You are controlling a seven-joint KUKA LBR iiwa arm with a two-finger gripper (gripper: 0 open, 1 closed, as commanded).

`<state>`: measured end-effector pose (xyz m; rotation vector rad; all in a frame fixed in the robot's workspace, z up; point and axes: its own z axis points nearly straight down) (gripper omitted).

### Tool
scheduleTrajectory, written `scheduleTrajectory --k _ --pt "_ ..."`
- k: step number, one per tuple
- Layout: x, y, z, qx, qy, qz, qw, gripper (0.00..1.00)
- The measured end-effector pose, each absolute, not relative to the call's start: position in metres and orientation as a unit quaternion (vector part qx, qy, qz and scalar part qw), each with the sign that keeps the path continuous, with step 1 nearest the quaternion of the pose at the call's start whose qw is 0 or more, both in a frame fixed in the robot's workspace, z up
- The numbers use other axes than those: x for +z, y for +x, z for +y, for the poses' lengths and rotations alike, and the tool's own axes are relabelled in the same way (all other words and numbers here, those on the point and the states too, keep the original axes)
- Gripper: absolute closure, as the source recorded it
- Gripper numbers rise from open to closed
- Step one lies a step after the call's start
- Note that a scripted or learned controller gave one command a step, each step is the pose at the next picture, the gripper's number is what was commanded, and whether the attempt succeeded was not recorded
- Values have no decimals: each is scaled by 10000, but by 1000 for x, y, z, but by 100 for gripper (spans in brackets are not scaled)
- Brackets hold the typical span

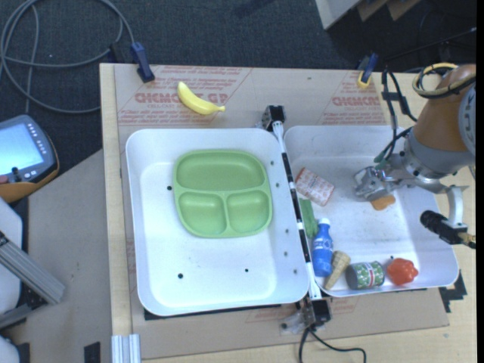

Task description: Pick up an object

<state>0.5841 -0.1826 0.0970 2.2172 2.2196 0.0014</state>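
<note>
My gripper is low over the upper middle of the right bin, at the end of the grey arm with its orange band. A small orange-brown piece lies right beside the gripper's lower edge; I cannot tell whether they touch. To the gripper's left lies a pink-and-white snack packet. Along the bin's front sit a blue bottle, a tan cone, a green can and a red object.
The left bin holds a green divided plate. A green strip lies along the divider between the bins. A banana rests on the bench behind the left bin. Blue clamps grip the bench's back edge.
</note>
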Motion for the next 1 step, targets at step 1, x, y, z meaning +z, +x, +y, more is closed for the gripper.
scheduleTrajectory --k 1 --pt "170 641 -95 10 7061 7081 7 100"
